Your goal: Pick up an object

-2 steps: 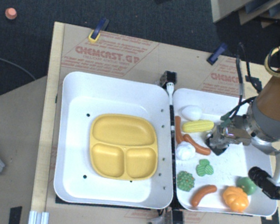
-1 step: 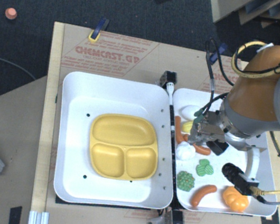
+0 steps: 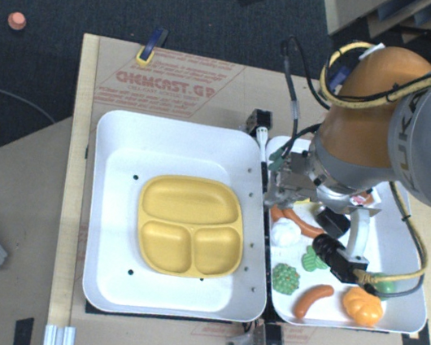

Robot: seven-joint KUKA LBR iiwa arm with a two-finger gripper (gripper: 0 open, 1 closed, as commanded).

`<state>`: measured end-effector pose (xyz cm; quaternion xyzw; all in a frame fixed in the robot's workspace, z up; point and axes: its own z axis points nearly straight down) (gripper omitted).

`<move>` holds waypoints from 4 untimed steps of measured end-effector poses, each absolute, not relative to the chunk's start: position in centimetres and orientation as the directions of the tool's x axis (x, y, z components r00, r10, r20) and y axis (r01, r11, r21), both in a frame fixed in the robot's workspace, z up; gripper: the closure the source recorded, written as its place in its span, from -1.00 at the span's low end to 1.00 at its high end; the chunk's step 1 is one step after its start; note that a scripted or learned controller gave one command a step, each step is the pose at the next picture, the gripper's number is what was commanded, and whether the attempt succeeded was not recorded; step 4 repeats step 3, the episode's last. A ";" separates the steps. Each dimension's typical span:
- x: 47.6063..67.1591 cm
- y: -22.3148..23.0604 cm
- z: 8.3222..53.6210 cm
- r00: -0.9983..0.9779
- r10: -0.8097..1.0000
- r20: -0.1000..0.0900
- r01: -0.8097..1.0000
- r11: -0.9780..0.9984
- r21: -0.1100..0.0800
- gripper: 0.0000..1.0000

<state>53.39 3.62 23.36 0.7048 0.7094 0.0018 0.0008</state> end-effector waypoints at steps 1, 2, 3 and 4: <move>54.0 6.1 23.2 -0.004 1.000 0.001 1.000 0.004 0.002 1.00; 53.8 5.3 21.4 0.001 1.000 0.000 1.000 -0.001 -0.005 1.00; 54.3 6.3 22.4 -0.002 1.000 0.000 1.000 0.002 0.003 1.00; 54.3 6.3 22.4 -0.002 1.000 0.000 1.000 0.002 0.003 1.00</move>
